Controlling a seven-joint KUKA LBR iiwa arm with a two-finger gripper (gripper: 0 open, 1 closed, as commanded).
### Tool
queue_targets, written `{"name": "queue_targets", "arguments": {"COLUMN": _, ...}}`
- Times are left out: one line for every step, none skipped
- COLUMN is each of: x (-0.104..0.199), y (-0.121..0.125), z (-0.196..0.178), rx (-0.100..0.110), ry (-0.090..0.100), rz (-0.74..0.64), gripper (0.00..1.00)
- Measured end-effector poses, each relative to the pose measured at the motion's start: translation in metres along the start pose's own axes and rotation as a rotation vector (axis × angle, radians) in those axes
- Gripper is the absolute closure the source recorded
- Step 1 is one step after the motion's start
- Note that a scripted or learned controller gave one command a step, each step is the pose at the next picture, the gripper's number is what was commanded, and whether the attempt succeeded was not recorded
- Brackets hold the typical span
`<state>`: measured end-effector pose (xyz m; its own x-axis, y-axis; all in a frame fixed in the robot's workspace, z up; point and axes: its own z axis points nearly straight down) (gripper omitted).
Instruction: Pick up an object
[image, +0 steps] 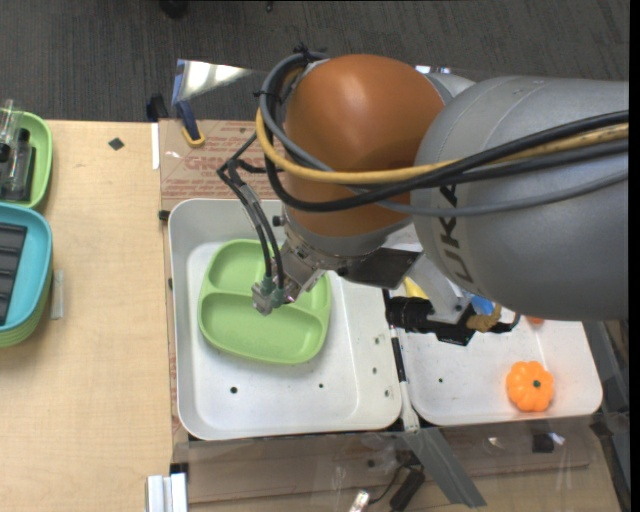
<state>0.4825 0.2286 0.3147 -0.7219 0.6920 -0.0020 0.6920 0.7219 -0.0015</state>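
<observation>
A green divided plate lies in the left white bin. My gripper hangs over the plate's right half, close above its inner divider, with the big orange-and-grey arm covering the bin's far right corner. A small orange pumpkin rests in the right white bin, near its front right. Beside the arm in that bin sit yellow and blue bits of something, mostly hidden.
To the left, on the wooden bench, stand stacked teal and green trays at the view's edge. Brown cardboard lies behind the left bin. Cables loop around the arm's wrist.
</observation>
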Motion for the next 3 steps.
{"name": "queue_targets", "arguments": {"x": -0.017, "y": -0.026, "z": 0.162, "rx": 0.004, "ry": 0.002, "rz": 0.289, "gripper": 1.00}}
{"name": "queue_targets", "arguments": {"x": -0.022, "y": -0.029, "z": -0.030, "rx": 0.001, "ry": 0.000, "rz": 0.231, "gripper": 1.00}}
{"name": "queue_targets", "arguments": {"x": -0.022, "y": -0.029, "z": -0.030, "rx": 0.001, "ry": 0.000, "rz": 0.231, "gripper": 0.00}}
